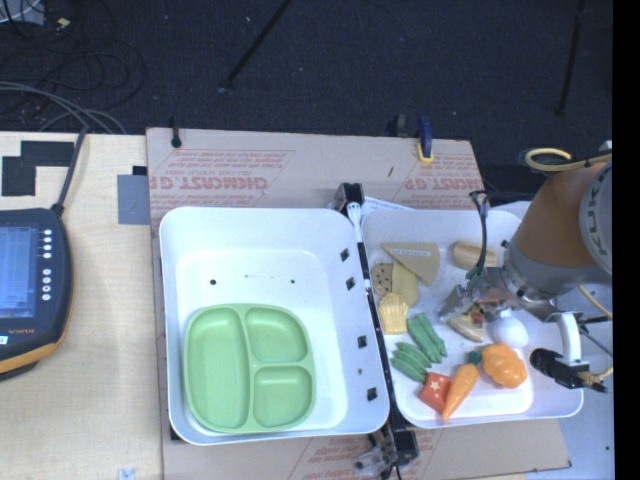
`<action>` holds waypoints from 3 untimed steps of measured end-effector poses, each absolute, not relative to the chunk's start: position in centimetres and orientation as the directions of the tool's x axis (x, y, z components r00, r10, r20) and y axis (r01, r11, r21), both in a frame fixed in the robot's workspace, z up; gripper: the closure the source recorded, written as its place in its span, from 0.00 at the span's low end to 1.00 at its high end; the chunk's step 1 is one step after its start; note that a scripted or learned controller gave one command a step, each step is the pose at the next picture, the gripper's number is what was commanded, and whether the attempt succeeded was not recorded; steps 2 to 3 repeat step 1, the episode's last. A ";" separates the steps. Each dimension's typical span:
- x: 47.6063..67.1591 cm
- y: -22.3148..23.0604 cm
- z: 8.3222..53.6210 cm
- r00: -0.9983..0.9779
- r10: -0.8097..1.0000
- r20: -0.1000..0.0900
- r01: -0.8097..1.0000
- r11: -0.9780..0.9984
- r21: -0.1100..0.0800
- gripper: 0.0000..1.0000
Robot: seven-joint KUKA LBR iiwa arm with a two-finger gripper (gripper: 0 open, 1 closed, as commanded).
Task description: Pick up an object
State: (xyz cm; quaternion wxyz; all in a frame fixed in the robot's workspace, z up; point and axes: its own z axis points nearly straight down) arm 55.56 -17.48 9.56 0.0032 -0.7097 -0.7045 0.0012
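Dark floor w/ loose cables behind; light wood table (100,268) carries a cardboard sheet (300,173) and two white bins side by side. Left bin (250,238) holds a green divided plate (250,368). Right bin (540,403) is full of toy food: cheese wedges (412,260), green pea pods (420,343), a carrot (458,390), a red piece (432,391), an orange fruit (503,365), something white and round (511,330).

Key relation: the end effector (478,303) sits low in the right bin, approx. mid-bin, tip over a small mixed cluster. No single pick target is marked; nearest things are the cluster right under it, the white round item just beside it toward the arm, and the orange fruit near, toward the front edge. Pea pods lie to its left, long axes running roughly front-to-back at a slant; carrot is further front, tilted likewise. One arm only, coming from the right.

End effector state: can't tell, too small and cluttered to judge, and nothing is clearly held.

Writing: cardboard reads "CHEMCRST" twice, upside down from here (letters approx.). Pendant (25,278) at left edge has a lit screen, text unreadable.
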 end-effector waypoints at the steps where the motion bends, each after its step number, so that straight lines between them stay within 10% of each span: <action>1: 62.5 -10.5 14.5 -0.008 1.000 0.003 1.000 0.008 0.005 1.00; 3: 62.5 -10.5 14.5 -0.008 1.000 0.003 1.000 0.008 0.005 1.00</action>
